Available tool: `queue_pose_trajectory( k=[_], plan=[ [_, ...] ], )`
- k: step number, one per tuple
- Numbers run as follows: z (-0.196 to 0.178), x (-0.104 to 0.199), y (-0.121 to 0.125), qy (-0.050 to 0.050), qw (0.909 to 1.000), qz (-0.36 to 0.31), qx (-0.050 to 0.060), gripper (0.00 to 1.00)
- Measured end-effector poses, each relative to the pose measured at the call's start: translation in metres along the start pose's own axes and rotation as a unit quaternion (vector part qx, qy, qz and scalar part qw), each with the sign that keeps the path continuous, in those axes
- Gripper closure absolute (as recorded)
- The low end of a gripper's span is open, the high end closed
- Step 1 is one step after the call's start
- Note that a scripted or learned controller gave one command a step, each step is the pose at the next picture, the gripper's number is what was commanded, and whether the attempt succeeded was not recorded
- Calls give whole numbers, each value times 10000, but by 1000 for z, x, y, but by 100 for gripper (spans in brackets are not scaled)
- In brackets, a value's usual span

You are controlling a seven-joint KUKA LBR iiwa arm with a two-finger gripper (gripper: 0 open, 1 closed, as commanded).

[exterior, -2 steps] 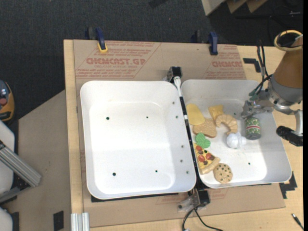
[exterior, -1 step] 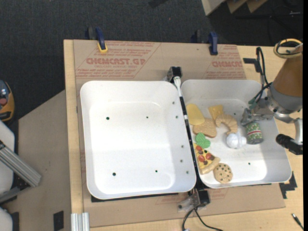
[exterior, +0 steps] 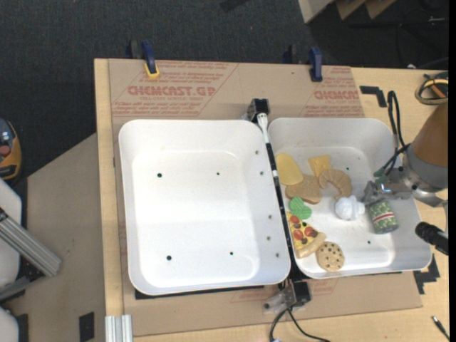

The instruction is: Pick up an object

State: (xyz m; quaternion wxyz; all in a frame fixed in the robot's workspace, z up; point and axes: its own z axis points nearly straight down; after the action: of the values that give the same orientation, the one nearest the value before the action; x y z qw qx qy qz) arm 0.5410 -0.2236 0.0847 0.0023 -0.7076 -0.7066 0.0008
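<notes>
The gripper (exterior: 375, 191) is seen low in the right bin (exterior: 335, 130), jaw state untellable. A can (exterior: 384, 216) lies just beside it at 5 o'clock; it could be knocked away.

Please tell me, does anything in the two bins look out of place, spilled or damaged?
Nothing stands out. The toy food pieces, such as the cookie and pizza slice, lie loosely in the right bin, all inside its rim. The claw is low by a small green-labelled jar.
</notes>
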Motion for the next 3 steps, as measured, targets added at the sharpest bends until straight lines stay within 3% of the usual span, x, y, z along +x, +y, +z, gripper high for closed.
queue_pose_trajectory(
  k=[1,2,3],
  plan=[
    [-83,-1,14,-33,10000,-14,-71,100],
    [-50,22,-34,4,10000,-1,4,100],
    [-128,2,-23,-36,10000,-3,-65,100]
  ],
)
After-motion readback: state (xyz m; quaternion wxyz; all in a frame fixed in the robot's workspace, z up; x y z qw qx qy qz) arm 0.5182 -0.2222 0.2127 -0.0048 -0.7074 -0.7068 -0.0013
